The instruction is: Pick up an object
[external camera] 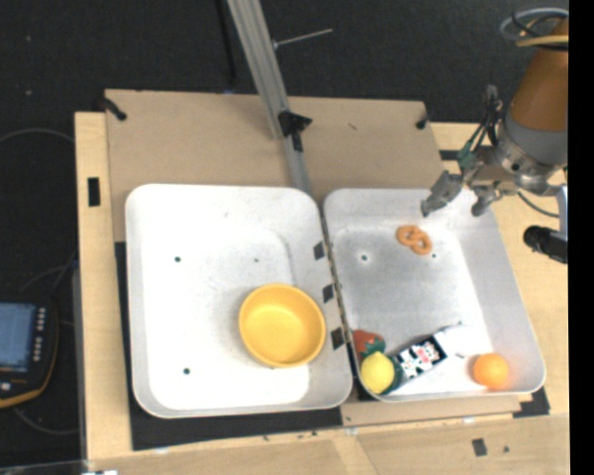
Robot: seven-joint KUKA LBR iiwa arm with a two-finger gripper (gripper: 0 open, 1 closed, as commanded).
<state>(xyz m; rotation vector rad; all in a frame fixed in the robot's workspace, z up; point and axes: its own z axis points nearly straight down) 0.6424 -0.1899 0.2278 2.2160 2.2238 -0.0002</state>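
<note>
While the arm reaches in from the right, its end effector (459,197) hangs over the far right corner of the right bin (495,275), with its two fingers spread apart and nothing between them. Just below it, on the floor of this bin, lies a small orange pretzel-shaped toy (413,237), a little apart from the fingers. Along the near edge of the same bin are a lemon (377,372), a red thing (365,342) touching it from behind, a black and white box (420,356) beside the lemon, and an orange (490,370) near the right corner. A yellow bowl (281,325) stands upright in the left bin (178,236). Both bins rest on the counter (208,132), and a grey metal pole (262,62) rises slantwise behind them.
</note>
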